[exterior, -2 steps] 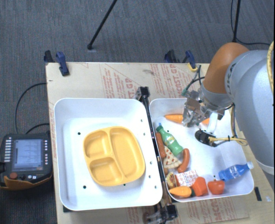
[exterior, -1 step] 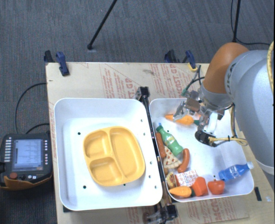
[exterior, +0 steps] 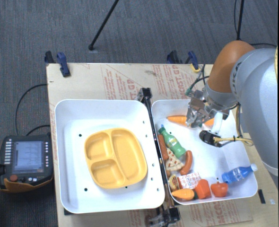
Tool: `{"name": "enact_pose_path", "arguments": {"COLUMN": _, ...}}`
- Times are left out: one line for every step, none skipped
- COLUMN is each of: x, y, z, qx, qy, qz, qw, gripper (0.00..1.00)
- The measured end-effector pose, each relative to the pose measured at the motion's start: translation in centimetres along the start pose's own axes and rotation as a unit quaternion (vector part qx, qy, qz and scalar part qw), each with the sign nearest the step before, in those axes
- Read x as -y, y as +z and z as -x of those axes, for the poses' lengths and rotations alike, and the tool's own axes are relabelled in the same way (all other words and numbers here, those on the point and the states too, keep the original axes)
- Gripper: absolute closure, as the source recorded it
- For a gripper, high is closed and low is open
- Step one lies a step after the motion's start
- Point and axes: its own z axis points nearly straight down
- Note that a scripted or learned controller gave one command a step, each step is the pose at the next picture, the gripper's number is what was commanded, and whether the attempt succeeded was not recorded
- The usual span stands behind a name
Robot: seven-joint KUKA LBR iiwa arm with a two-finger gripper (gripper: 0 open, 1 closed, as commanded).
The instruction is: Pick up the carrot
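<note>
Along the bottom edge of the frame, the right bin [exterior: 249,173] is crowding its near wall with toy food: an orange piece [exterior: 183,194], a red pepper-like piece [exterior: 219,188], a packet [exterior: 188,179] and a blue bottle [exterior: 237,173] lying on its side. Just above them a green bottle [exterior: 173,143] is lying slantwise beside a sausage [exterior: 188,161]. In the lower left, the left bin [exterior: 68,126] is carrying a yellow divided plate [exterior: 115,156].

Higher in the right bin, toward the upper middle of the frame, the carrot [exterior: 178,119] is lying flat on the white floor, tip pointing left. The pincer [exterior: 196,118] is hanging right at its thick end, touching or nearly so; whether it is released or clenched I cannot tell, since the wrist is covering it.

The step in hand looks like the closing-in on the carrot. The next move is likely calling for the pincer to straddle the carrot's body squarely before lifting.

At the far edge, clamps [exterior: 62,63] are pinning the bench [exterior: 106,79].
</note>
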Motion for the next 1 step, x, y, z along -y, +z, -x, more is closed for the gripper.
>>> {"name": "enact_pose_path", "arguments": {"x": 0.01, "y": 0.01, "z": -0.02, "qx": 0.000, "qy": -0.001, "qz": 0.000, "qw": 1.0000, "gripper": 0.00}}
